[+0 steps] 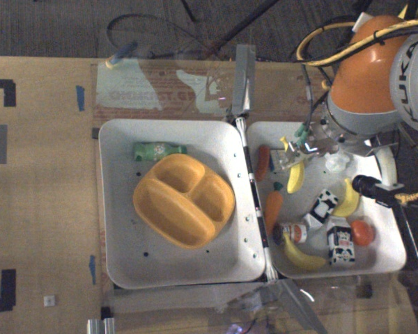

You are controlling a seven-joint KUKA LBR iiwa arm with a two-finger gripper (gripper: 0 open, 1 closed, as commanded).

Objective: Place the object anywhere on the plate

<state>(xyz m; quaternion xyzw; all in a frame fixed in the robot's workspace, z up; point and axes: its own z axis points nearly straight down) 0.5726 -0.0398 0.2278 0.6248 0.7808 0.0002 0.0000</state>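
We saw gripper [301,147] at right bin's [393,256] 11 o'clock, jaw state unclear. Orange three-compartment plastic plate [184,200] sat mid left bin [118,256]. Judged: centre over small yellow banana [295,177], descend straight.

orange-yellow divided plate [184,199] in a white bin [118,256], green packet [159,150] beside it; other bin's got yellow bananas [303,253], orange carrots [272,211], black-and-white cow-print cartons [341,245], a red tomato [363,232]; tan bench [42,207] with blue tape bits
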